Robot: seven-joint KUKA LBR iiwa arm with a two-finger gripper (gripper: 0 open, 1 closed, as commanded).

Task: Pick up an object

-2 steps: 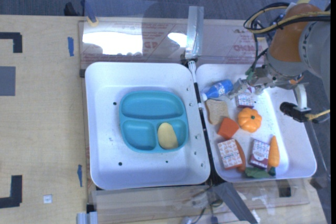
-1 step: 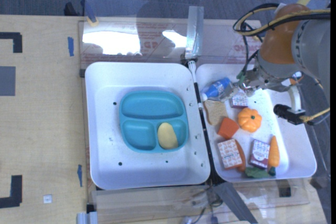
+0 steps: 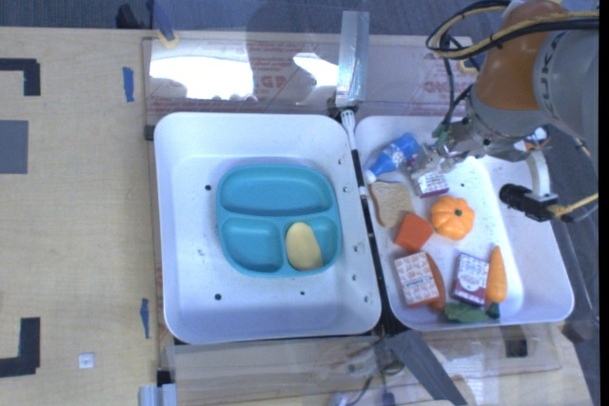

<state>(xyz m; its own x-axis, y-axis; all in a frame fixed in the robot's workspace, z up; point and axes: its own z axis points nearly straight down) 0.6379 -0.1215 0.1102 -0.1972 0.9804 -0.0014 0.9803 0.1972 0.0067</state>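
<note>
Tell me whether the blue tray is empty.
Not empty. The blue tray in the left bin holds one yellow oval item in its lower right compartment.

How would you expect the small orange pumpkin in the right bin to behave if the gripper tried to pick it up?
The pumpkin looks round and smooth, so it may roll or slip from a two-finger pinch. It seems a small toy, probably light. The orange block lies close beside it, which might crowd the fingers.

The arm (image 3: 542, 62) runs off the right edge, and its bulk hides the gripper's fingers. The labels on the two small cartons (image 3: 419, 279) at the right bin's (image 3: 552, 299) near side are too small to read
</note>
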